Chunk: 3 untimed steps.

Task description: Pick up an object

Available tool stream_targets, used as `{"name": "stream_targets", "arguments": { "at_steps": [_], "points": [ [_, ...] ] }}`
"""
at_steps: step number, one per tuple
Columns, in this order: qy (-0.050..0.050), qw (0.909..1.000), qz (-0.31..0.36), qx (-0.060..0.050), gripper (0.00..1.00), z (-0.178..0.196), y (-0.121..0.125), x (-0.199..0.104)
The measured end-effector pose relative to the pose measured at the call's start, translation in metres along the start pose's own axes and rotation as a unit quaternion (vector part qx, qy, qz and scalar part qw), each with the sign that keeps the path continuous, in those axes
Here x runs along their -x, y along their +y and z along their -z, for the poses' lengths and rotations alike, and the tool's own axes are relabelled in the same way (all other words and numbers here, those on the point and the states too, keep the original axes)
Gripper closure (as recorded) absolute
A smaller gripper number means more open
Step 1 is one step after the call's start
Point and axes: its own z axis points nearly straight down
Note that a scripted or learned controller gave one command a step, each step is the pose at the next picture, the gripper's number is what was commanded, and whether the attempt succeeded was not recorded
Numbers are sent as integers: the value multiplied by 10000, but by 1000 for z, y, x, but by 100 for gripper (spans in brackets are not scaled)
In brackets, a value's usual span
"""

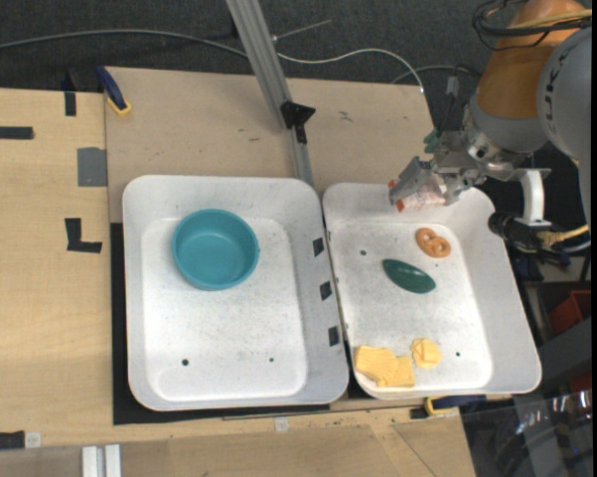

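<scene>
My gripper [417, 185] hangs over the far edge of the right bin [477, 316], near its back corner. A pale pinkish thing [432, 193] with a small red spot sits right under the gripper; I cannot tell whether it is held. In the right bin lie an orange pretzel-shaped piece [433, 242], a dark green oval object [409, 276], a flat yellow piece [384, 366] and a smaller yellow lump [426, 352]. The pretzel piece is just in front of the gripper.
The left bin [149, 346] holds a teal bowl [216, 248] at its back left. A grey metal pole [268, 68] slants down to the gap between the bins. Cables run behind the bench.
</scene>
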Motion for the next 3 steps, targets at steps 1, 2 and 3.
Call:
{"name": "stream_targets", "arguments": {
  "at_steps": [1,2,3],
  "points": [
    [9,10000,24,-20,100,-4,-8,-62],
    [12,10000,27,-9,100,7,-5,-117],
    [11,10000,32,-12,100,11,-4,-180]
  ]
}}
